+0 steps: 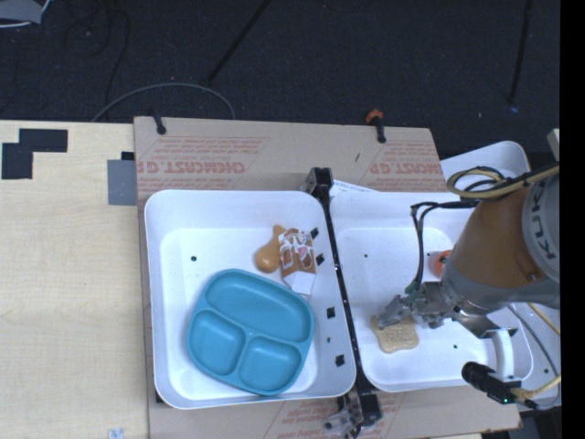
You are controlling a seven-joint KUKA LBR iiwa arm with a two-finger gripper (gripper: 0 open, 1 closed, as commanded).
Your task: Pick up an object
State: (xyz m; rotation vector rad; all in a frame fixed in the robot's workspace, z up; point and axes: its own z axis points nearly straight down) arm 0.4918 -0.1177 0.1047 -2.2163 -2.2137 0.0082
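You are looking at brown cardboard (274, 158) under the bins, printed in red with mirrored letters reading roughly "CHEMCAST GP". The grey arm with its orange band (494, 245) is reaching in from the right, bending low over the right white bin (384, 218). Its gripper (395, 315) is hovering just above a tan, cracker-like flat piece (398, 337); whether it is gripping, you cannot tell.
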